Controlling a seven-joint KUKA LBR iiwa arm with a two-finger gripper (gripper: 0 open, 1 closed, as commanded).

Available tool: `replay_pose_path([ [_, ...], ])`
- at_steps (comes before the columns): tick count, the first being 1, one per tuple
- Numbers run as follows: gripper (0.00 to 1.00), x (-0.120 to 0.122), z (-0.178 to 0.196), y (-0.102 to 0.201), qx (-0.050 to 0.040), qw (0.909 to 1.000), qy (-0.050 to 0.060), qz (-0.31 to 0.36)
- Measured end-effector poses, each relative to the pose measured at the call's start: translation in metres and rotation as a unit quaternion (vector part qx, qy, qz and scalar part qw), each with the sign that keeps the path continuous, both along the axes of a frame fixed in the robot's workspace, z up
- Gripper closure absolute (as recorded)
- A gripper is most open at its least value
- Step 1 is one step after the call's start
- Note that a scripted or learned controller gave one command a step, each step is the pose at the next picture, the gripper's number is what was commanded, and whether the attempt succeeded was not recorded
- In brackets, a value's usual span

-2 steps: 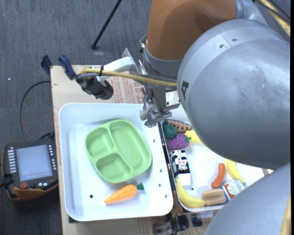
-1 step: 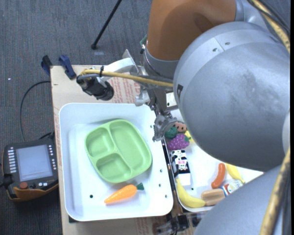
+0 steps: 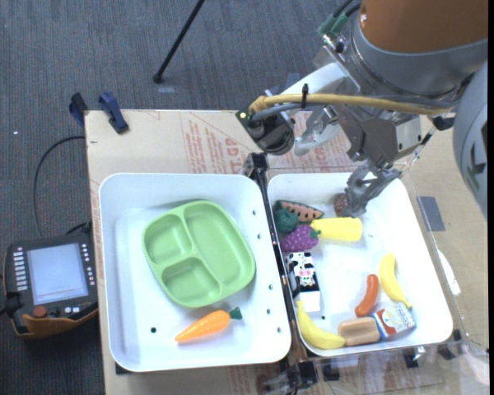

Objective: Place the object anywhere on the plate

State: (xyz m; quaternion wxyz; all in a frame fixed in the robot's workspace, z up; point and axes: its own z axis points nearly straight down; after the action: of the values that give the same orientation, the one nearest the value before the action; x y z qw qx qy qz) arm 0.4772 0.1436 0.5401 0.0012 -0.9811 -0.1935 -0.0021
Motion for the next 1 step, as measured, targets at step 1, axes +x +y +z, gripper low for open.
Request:
replay_pose_path([
  [1, 0.0, -0.001, -0.1019, -0.059, -0.0027, 0.9971, 0.006, -0.075],
])
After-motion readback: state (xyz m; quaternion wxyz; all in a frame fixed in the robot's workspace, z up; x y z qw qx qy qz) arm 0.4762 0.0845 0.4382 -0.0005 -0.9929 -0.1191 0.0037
